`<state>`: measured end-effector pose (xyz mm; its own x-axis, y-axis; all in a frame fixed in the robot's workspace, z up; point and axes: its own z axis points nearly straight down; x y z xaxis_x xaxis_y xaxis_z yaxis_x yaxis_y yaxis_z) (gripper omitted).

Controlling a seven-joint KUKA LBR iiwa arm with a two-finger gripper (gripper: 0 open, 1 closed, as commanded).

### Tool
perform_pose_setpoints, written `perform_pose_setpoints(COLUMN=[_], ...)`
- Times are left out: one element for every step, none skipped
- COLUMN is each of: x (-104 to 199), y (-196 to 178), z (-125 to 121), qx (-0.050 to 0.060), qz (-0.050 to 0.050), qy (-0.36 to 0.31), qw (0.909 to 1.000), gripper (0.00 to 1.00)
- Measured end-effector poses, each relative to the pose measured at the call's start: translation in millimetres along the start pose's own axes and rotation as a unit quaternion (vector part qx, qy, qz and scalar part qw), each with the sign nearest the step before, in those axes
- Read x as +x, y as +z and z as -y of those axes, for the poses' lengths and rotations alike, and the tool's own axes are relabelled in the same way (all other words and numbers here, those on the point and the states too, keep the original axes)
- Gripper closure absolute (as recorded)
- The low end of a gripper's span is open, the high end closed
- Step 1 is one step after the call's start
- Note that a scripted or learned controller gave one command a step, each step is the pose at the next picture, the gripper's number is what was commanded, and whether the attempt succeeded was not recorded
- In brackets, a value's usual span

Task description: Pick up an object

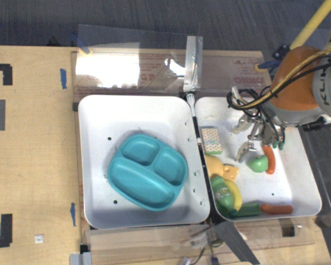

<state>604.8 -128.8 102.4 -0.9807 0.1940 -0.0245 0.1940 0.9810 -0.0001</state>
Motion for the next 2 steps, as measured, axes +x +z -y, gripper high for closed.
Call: perform_pose_setpoints(x=[36.4,37.8], y=[12.0,11.9], z=[55.3,0.5], qx=[0.0,-0.001], qz=[-0.007,-0.006], qy=[-0.032,-0.012], qw=[0.9995,0.9999], gripper=[0.0,0.0])
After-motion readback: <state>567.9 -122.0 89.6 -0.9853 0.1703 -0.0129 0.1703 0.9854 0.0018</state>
